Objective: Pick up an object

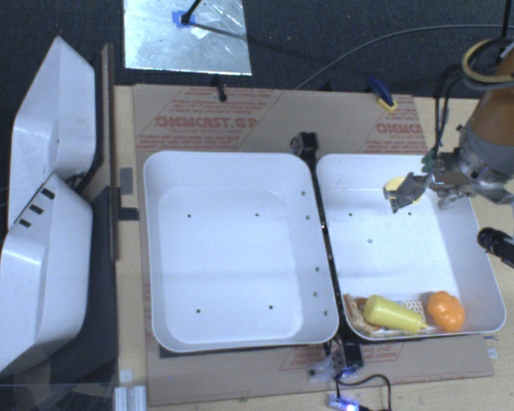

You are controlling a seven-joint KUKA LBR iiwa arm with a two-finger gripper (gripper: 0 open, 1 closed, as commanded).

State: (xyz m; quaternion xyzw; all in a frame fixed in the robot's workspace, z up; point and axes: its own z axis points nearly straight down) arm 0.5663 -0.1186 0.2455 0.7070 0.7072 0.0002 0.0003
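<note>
Hovering over the right bin toward its 1 o'clock corner, the pincer pinches a small yellow object. An orange ball and yellow bottle lie along its 6 o'clock wall.

The tabletop is carrying a brown cardboard sheet. Two white bins are sitting side by side on the sheet, the left bin and the right bin, touching in the middle.
</note>
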